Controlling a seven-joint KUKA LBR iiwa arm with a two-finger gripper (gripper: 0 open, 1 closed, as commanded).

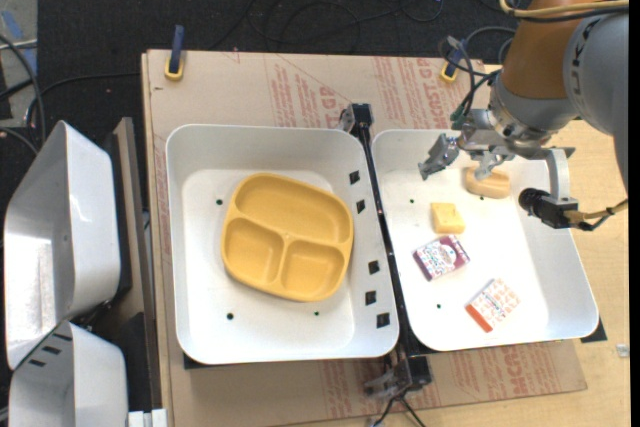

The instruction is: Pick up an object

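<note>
1. Tan against white plastic: spotted the likeliest target, a tan lump [487,182], lying flat just below the jaws and slightly toward their right-hand tip.
2. Found the gripper [463,165] low over the right bin [560,260], jaws spread apart and clasping nothing. Judged that spread to be there so the fingers could straddle something on the way down.
3. Could not quite settle whether the nearer fingertip touched the tan lump or merely overlapped it from this slant; read it as possibly just apart.
4. Noted a yellow block [447,216] a little further below the jaws, clear of the tan lump and separate enough to be taken alone.
5. Saw a purple packet [441,258] and an orange-and-white packet [492,303] well below the jaws, both flat on the bin floor. Judged them thin and harder to pinch from above, which would explain aiming at the thicker piece instead.
6. Placed a yellow divided tray [287,236] far to the left of the jaws, alone in the left bin [195,215], out of the present reach.
7. Counted the pick as not yet made. Judged the next need to be centring over the tan lump, dropping, then closing.
</note>
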